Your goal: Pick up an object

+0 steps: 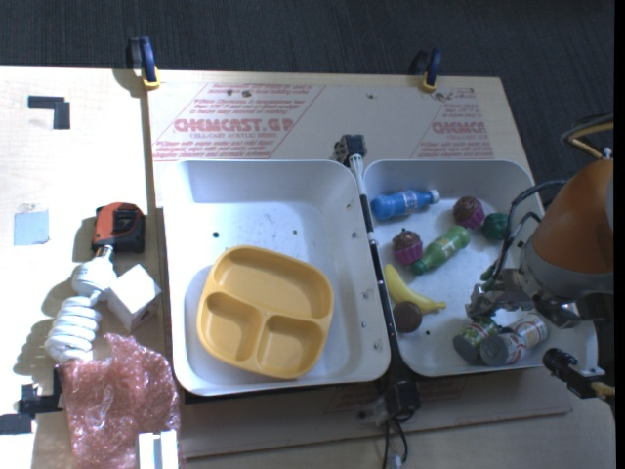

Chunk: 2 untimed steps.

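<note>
The right bin holds several small items: a blue bottle, a green bottle, a maroon fruit, a banana, a brown ball, a purple piece and a dark green piece. In its front right corner lie small cans, one of them striped. My gripper hangs low over that corner, just above the cans. Its orange band rises behind it. Nothing is visibly lifted.
In the left bin lies a yellow divided plate. On the bench to the left are a tape measure, a spiral light bulb, a white cube and pink wrap.
</note>
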Tool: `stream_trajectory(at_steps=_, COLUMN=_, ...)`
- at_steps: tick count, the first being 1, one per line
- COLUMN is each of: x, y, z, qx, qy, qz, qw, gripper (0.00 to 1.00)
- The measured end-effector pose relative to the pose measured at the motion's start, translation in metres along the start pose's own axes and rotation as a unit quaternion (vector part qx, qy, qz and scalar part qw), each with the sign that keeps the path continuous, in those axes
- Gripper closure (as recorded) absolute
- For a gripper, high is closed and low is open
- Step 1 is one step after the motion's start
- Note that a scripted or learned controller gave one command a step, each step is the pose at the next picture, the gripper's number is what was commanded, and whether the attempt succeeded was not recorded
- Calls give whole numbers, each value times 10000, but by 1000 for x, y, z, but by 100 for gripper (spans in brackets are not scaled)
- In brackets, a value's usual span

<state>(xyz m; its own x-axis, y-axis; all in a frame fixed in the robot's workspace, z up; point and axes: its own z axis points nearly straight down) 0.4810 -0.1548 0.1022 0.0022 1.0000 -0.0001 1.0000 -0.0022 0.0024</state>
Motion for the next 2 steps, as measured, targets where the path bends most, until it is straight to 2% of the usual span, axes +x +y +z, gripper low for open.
stream_trajectory(at_steps=1, x=0, y=0, z=0, qx=-1, qy=-1, qz=-2, qw=10000, gripper=0)
stream_trajectory(at_steps=2, x=-1, y=1, z=-10, qx=-15, qy=-6, qz=3, qw=10000, gripper=100)
